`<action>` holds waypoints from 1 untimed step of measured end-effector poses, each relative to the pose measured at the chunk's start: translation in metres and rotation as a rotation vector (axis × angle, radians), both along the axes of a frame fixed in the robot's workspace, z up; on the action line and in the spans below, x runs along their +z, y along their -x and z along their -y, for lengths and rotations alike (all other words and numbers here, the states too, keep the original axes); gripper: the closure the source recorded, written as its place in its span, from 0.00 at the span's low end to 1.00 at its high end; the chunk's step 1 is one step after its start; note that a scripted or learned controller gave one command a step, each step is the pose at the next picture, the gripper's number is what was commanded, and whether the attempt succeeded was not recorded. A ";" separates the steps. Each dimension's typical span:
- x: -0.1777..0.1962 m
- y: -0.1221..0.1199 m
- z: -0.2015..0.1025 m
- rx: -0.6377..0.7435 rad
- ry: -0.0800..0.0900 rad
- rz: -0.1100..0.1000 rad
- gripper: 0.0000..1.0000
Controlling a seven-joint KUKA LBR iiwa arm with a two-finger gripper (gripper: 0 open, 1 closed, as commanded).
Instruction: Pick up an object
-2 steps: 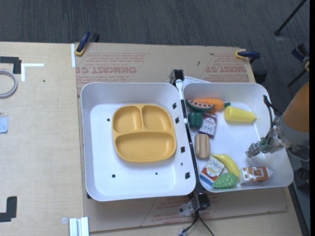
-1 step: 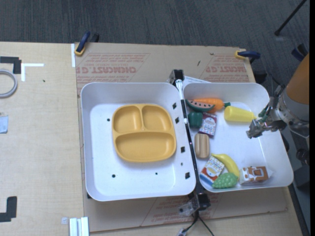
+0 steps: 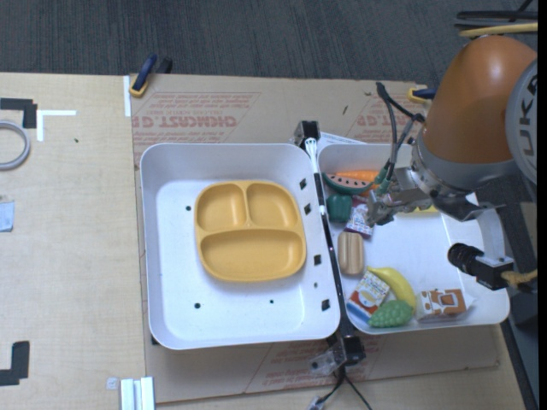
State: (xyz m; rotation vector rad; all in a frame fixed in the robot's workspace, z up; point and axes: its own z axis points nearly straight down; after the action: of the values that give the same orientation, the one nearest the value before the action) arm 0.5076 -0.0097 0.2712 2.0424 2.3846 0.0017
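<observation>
Now we hover our two-finger gripper [image 3: 373,213] low in the right white bin [image 3: 479,314], just above a small purple-and-white packet [image 3: 360,222]; whether it pinches we cannot tell. Next: lift and check.

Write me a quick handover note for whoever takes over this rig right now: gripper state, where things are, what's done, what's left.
Gripper: low over the right bin's far left part; grip state unclear.
Right bin: watermelon slice, green item, small packet, tan bread piece, banana, grapes, two small cartons.
Left bin: yellow divided plate.
Done: no pick confirmed.
Left: grasp and lift one object.
</observation>
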 end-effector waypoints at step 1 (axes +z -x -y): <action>-0.055 0.023 -0.049 -0.266 -0.001 -0.003 1.00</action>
State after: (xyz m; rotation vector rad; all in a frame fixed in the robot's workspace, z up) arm 0.4844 0.0396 0.2165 2.3428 2.0942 -0.0013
